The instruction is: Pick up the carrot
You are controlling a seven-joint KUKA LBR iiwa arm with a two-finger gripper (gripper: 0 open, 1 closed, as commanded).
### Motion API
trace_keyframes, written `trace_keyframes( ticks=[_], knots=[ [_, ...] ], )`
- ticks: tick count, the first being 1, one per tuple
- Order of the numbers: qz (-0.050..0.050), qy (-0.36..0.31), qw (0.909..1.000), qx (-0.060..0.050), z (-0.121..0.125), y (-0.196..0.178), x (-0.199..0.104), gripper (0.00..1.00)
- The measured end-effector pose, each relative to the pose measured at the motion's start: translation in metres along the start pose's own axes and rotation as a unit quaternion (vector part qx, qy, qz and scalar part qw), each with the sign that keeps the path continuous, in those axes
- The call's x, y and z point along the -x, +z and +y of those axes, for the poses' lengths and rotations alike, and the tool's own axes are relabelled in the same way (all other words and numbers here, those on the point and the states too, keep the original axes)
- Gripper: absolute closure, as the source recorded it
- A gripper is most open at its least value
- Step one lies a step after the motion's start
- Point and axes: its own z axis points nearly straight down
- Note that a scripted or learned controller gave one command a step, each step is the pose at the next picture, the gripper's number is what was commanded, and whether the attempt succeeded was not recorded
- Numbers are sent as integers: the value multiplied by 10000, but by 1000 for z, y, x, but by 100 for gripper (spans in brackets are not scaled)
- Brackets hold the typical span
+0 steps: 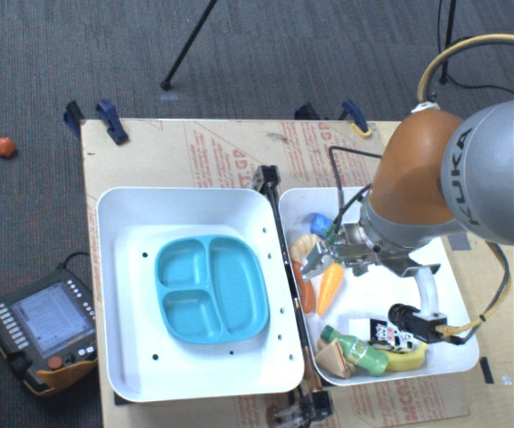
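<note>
Nearest the camera, in the 6 o'clock corner of the right bin [446,285], lies a cluster: a green bottle [356,347], a banana [410,358] at its 3 o'clock and a tan wedge [332,357] at its 9 o'clock.

A step further in lies the carrot [329,288], in the same bin and close to its 9 o'clock wall. Its long axis runs from about 1 o'clock to 7 o'clock, thick end at the far side and tip pointing toward the cluster. A reddish strip [306,297] lies beside it at 9 o'clock, against the wall.

The pincer [335,259] hangs just at the carrot's thick end, so the carrot lies at 6 o'clock from it, very near or touching. From this angle I cannot tell whether the pincer is released, clenched or already on the carrot. By my reading, the grasp turns on closing across that slanted axis.

Beyond the pincer, at 11 o'clock, sit a pale rounded thing [305,244] and a blue piece [319,225].

The left bin [121,239] holds a blue divided plate [212,289] with nothing in its compartments. Farthest off, the worktop [194,150] carries blue clamps [112,120] along its 12 o'clock edge.
</note>
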Motion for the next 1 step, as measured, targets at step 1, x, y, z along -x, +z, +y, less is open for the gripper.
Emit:
trace_keyframes(
  ticks=[1],
  knots=[
    [0, 0, 10000, 0, 0, 0, 0, 0]
  ],
)
